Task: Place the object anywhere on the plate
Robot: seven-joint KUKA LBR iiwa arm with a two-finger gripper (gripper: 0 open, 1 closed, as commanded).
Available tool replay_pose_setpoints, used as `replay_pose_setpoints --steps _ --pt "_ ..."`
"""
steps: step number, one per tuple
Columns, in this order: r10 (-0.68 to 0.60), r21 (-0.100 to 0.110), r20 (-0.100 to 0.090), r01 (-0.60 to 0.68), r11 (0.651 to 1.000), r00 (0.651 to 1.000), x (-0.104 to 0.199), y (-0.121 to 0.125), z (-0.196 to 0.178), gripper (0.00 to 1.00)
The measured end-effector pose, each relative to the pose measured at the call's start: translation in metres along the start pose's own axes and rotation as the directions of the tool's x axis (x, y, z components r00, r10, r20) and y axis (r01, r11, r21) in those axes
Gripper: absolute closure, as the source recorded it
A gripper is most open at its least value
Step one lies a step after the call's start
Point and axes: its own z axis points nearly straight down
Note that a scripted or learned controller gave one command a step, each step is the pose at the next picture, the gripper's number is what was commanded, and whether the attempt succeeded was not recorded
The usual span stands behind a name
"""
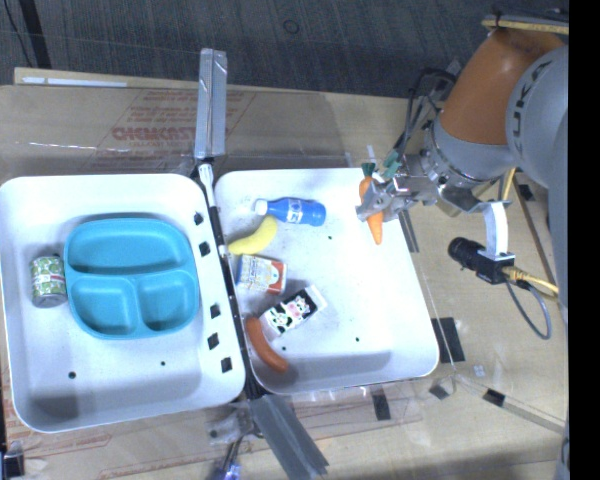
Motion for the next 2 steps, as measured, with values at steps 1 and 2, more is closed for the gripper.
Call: replay_pose_setpoints --steps 1,2 --pt "-0.093 -0.001 0.0 0.093 0.996 0.996 0.068 0.006 -0.012 1.0" --pt "-0.133 0.002 0.001 0.133 0.991 0.991 0.156 0.022 0.018 1.0"
